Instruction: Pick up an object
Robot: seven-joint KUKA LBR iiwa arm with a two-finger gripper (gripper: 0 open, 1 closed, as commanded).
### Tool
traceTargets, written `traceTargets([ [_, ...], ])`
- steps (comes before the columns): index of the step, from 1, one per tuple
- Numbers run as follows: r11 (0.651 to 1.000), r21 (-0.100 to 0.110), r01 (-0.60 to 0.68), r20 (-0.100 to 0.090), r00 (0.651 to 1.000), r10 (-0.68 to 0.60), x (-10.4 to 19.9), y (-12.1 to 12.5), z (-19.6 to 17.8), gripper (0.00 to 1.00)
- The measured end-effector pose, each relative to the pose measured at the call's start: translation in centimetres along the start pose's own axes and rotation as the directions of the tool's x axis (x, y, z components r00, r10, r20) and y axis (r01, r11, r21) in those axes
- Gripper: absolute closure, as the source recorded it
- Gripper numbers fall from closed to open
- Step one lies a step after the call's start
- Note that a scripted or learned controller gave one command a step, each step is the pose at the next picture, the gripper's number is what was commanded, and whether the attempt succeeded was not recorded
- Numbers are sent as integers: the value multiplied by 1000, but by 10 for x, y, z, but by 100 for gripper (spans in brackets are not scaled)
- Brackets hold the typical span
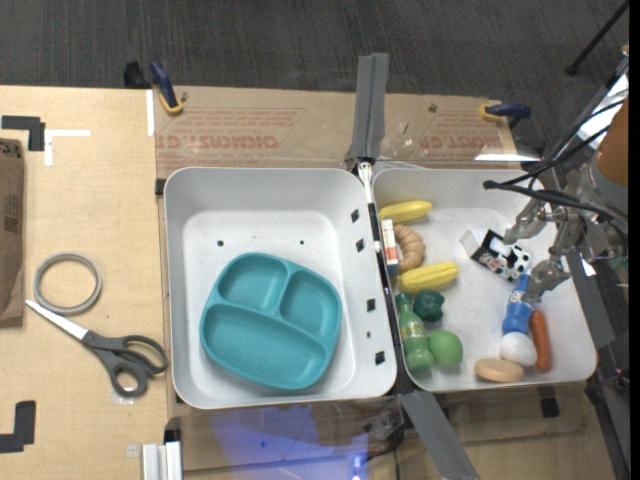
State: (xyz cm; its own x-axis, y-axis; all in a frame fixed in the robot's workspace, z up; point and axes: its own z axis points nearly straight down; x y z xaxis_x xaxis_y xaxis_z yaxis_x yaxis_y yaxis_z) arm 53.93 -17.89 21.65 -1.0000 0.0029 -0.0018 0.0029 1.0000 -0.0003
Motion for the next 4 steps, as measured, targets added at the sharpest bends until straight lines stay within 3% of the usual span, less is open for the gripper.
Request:
traceTargets([
  [1,988,1,156,2,988,-156,55,-39,113,0],
  [2,996,-1,88,0,996,-88,54,-26,124,0],
  [3,993,0,116,2,993,-116,5,6,124,0],
  [4,1000,-1,-19,0,1000,19,36,-16,124,0],
])
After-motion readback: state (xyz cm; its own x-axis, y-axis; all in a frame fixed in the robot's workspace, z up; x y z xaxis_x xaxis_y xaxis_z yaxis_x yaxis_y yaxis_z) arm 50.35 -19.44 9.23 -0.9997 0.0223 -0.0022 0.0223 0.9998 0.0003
